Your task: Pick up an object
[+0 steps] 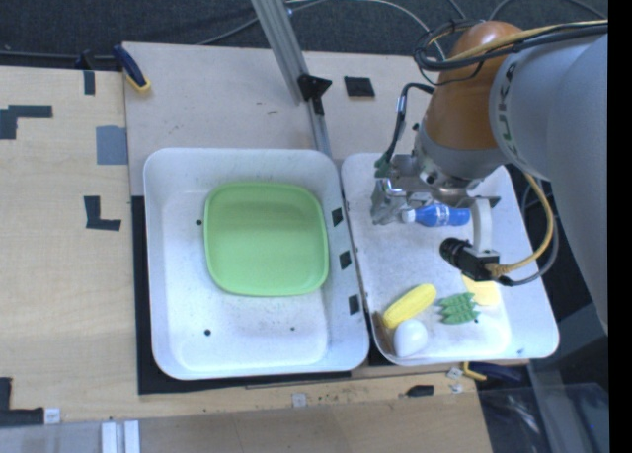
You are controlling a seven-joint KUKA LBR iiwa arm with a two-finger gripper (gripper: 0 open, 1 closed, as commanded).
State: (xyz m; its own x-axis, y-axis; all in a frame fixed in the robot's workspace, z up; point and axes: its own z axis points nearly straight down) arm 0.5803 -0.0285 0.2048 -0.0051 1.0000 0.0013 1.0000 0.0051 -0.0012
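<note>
Gripper [393, 202] hangs low over the far left part of the right bin [523, 338], its metal body pointing down at the bin floor; whether it is parted or closed, and whether it has anything, cannot be told from this angle. One blue bottle-like object [441, 215] lies on its side just right of the gripper, close against it. Toward the near end of the right bin sit three more items in a cluster: one yellow corn cob [408, 304], one white egg-shaped object [410, 339] touching the cob's near side, and one green leafy toy [459, 309] just right of the cob. A yellow piece [481, 292] shows just beyond the leafy toy, partly hidden by a black cable fitting. Left of the right bin, touching it along one edge, stands the second white bin [168, 342], which holds one light green square plate [267, 239] lying flat near its middle. Both bins rest on the pale wooden tabletop [59, 273], which carries several dark tape marks.
</note>
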